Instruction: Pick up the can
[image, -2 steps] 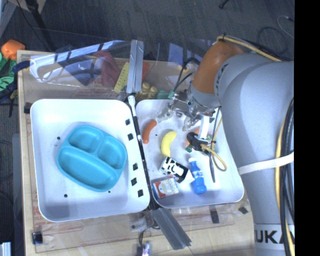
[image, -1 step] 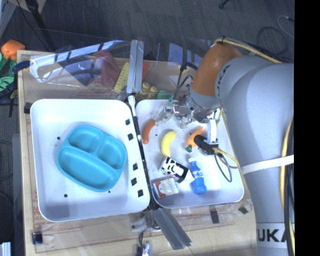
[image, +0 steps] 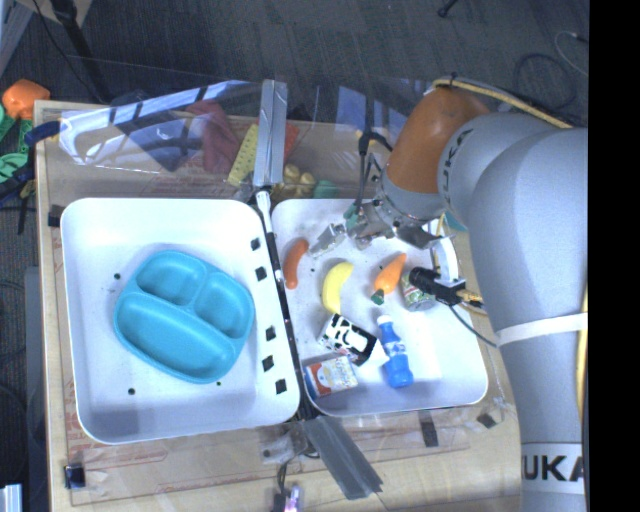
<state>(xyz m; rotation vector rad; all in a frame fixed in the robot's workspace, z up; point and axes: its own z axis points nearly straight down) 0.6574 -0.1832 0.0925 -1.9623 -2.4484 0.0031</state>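
Note:
The can (image: 417, 292) is small, with a green and red label. It lies in the right bin (image: 455, 375) near its right wall, beside the carrot (image: 389, 277), and a black cable fitting covers part of it. My gripper (image: 343, 229) hovers over the bin's far left part, up and left of the can and apart from it. It is open, with nothing between its fingers. The grey arm with its orange band (image: 430, 140) reaches in from the right.
The right bin also holds a sausage (image: 294, 260), a banana (image: 337, 285), a black-and-white box (image: 347, 337), a blue bottle (image: 395, 354) and a small carton (image: 332, 375). A blue divided plate (image: 185, 313) lies in the left bin (image: 90, 400).

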